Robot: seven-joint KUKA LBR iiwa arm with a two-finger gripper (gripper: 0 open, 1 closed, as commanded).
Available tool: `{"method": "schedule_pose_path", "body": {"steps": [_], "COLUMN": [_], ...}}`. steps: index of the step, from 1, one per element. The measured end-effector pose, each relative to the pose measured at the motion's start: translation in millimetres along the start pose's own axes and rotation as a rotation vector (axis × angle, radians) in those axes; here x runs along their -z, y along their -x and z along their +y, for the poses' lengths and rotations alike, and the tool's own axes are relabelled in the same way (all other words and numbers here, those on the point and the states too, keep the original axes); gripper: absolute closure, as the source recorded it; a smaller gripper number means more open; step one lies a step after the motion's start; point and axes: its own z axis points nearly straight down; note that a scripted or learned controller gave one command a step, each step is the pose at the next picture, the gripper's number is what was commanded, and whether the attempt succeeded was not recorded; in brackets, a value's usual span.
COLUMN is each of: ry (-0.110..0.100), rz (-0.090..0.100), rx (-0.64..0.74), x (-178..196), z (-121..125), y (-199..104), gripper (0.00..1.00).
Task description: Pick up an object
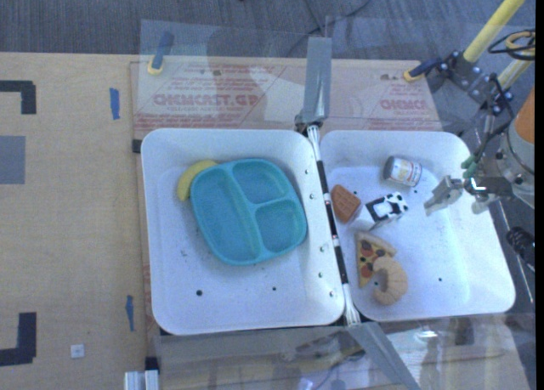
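Judging from the slanted overhead view, I'd say I'm in the approach step: nothing is lifted yet, and the gripper (448, 191) hangs over the right bin (476, 282) near its right wall. I cannot tell how the jaws stand. Going down in size, the left bin (166, 295) carries a teal divided tray (248, 210) with a yellow banana (189, 175) tucked at its upper-left edge, well apart from the arm. In the right bin, a pizza slice (371, 254) and a tan bread piece (389, 282) lie touching by the lower-left corner, a brown wedge (345, 204) sits against the left wall, a silver can (402, 172) lies toward the back, and a small black-and-white toy (386, 208) sits mid-bin. The can and toy are nearest, so I judge my next move calls for centring over one and descending. The toy's closeness to the wedge could crowd the grasp.
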Motion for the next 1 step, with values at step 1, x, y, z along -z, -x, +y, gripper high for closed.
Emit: {"method": "schedule_pose_path", "body": {"steps": [1], "ry": [0.004], "rz": [-0.002], "rx": [0.008], "x": [-33.3], "z": [94.3], "y": [-69.6], "gripper": [0.00]}}
